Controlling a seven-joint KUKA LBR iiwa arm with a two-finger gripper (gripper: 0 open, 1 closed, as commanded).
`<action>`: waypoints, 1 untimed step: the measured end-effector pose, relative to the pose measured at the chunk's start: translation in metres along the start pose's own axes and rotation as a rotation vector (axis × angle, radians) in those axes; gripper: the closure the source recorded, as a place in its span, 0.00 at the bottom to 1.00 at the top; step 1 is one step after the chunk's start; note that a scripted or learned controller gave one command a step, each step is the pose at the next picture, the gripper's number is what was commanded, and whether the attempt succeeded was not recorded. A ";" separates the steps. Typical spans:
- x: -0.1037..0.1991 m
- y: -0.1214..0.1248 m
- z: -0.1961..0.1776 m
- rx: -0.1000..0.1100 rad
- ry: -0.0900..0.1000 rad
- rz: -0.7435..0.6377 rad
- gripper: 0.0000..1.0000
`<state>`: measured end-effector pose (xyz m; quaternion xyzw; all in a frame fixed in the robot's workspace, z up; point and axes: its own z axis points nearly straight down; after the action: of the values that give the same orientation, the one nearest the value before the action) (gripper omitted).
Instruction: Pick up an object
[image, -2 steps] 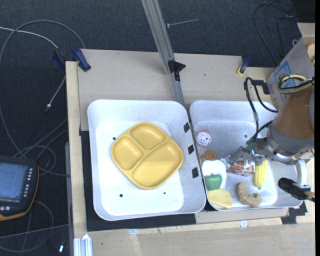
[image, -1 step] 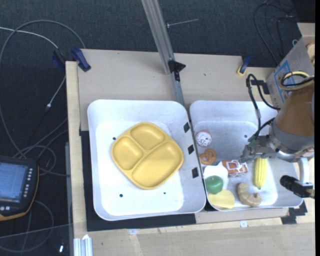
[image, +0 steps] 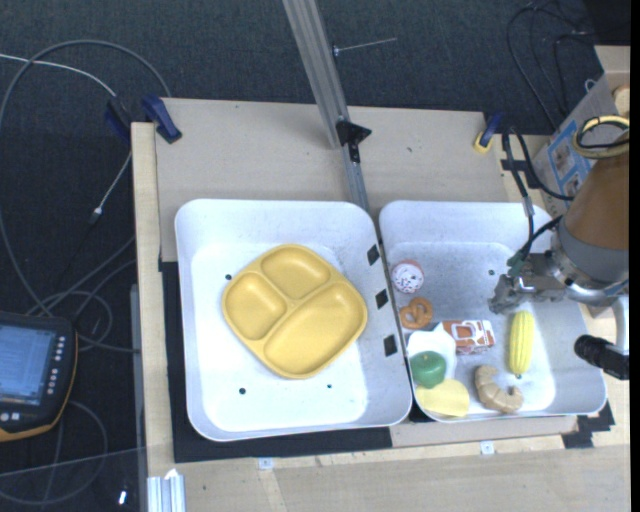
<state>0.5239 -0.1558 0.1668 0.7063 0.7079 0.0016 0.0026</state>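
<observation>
Probably best to go for the corn cob. Lies lengthwise in the right bin, near its right wall, just below the gripper and apart from it. Can't tell how wide or narrow that gripper is set (too small and too dark against the grey wrist), and nothing seen held in it.

Looks like toy food: likely light, hollow and stiff, with a smooth, slightly slippery skin. Should be taken across the middle of its length, squeezing on the two long sides, not end to end. Might roll or squirt sideways if caught off-centre.

Worth noting the neighbours:
- orange-and-white carton, just beside the cob on the left;
- tan croissant, close under its lower end;
- green apple and pretzel, further left.

Leaves room on the right side, less on the left.

Over in the left bin, only a yellow divided plate: wide and flat, a poor thing to pinch.
</observation>
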 end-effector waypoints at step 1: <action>-0.003 0.005 -0.044 -0.001 -0.001 0.000 1.00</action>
<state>0.5291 -0.1587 0.2111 0.7063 0.7079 0.0016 0.0030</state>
